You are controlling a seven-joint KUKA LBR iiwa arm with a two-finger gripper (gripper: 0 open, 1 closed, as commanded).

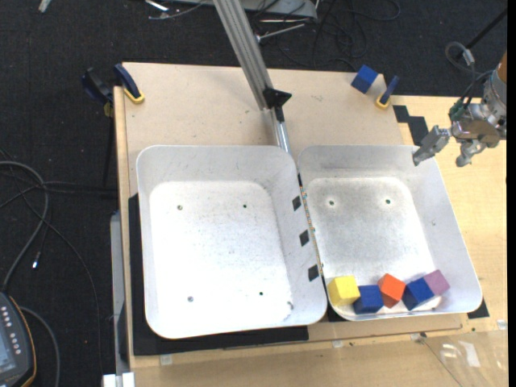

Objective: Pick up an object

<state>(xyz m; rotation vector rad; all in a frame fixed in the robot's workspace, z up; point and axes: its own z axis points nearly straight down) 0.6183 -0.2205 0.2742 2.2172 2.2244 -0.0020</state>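
Several small blocks lie along the near edge of the right bin (419, 185): a yellow block (344, 289), a blue block (369, 298), an orange block (392, 288), a second blue block (418, 292) and a purple block (437, 281). My gripper (446, 151) hangs at the far right corner of that bin, above its rim, well away from the blocks. Its two fingers are spread apart with nothing between them.
The left bin (161, 164) stands beside the right one. A blue cube (365, 78) rests on the wooden bench behind the right bin. A slanted metal pole (246, 43) crosses the far side, ending between the bins. Clamps sit at the bench's far corners.
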